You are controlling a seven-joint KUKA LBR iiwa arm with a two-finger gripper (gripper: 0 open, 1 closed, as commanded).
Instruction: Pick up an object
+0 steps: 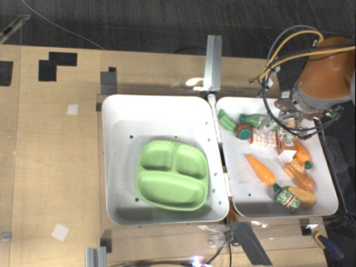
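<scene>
near corner of right bin (331, 204): a small can (286, 198) and a yellowish piece (303, 196) are lying touching each other, crowded against the front rim.
middle of right bin: an orange carrot (261, 169) is lying alone on bare white floor, apart from the rest; i am judging it the easiest pick, since the claw could be coming straight down across its narrow width.
far part of right bin: a white-and-red packet (267, 139), a green piece (227, 120) and other toys are piling close together; a grasp here is risking two things at once.
claw (295, 125): it is hanging over that far pile under the orange-banded arm (329, 77); cables are hiding it, so i cannot tell its opening or whether it is holding anything.
left bin (111, 149): a green divided plate (173, 174) is sitting beside the right bin, well apart from the claw.
</scene>
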